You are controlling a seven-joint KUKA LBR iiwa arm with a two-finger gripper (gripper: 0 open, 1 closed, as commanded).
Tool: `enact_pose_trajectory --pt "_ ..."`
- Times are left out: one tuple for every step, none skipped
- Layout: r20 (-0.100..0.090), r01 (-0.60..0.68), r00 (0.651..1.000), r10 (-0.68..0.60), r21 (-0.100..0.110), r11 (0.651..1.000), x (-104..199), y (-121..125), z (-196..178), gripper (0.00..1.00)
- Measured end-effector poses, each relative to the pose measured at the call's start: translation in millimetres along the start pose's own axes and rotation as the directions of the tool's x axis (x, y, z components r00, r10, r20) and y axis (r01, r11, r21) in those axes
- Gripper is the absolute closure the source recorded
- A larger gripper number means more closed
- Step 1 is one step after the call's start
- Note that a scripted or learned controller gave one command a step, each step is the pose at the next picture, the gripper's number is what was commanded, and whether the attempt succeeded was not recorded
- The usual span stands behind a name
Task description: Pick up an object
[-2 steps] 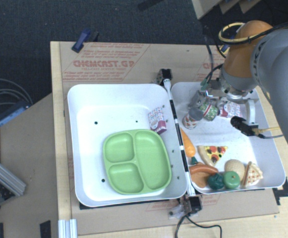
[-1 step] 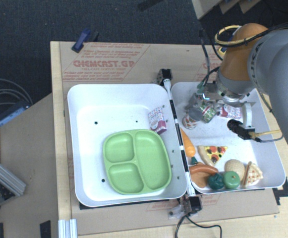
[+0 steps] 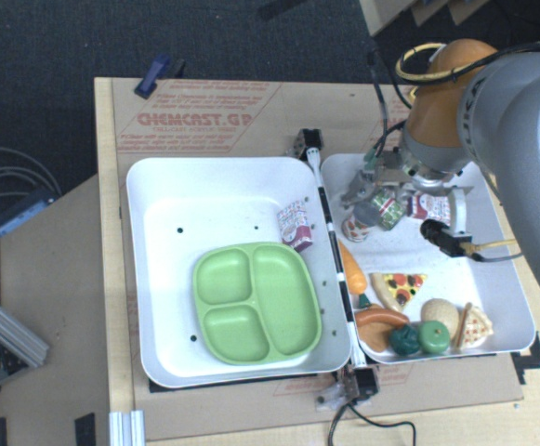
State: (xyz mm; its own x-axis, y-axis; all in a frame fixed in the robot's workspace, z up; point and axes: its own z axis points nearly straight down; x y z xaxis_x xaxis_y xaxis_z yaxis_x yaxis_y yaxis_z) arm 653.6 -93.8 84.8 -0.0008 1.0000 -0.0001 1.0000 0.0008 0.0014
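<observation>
Pincer [image 3: 381, 201] low in the right white bin [image 3: 507, 277].
We cannot tell its state; a small green-labelled can [image 3: 389, 212] lies beneath it.

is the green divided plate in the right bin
No, the green divided plate lies in the left bin, while the right bin holds the toy food pieces.

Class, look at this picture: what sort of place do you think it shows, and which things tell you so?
Probably a robotics lab test bench. A grey robot arm reaches over two white bins of toy food and a green divided plate, all on a board above dark carpet, with loose cables alongside.
</observation>
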Motion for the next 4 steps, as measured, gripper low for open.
enact_pose_trajectory --pt "0.0 -0.001 1.0 0.001 0.0 1.0 -4.1 -0.5 -0.1 0.0" --pt "0.0 0.0 1.0 0.0 0.0 1.0 -1.2 3.7 0.0 0.0" --pt "0.0 -0.001 1.0 0.001 0.003 1.0 -4.0 -9.2 0.0 0.0" --pt "-0.001 -0.001 1.0 0.001 0.001 1.0 2.7 -18.1 -29.0 0.0"
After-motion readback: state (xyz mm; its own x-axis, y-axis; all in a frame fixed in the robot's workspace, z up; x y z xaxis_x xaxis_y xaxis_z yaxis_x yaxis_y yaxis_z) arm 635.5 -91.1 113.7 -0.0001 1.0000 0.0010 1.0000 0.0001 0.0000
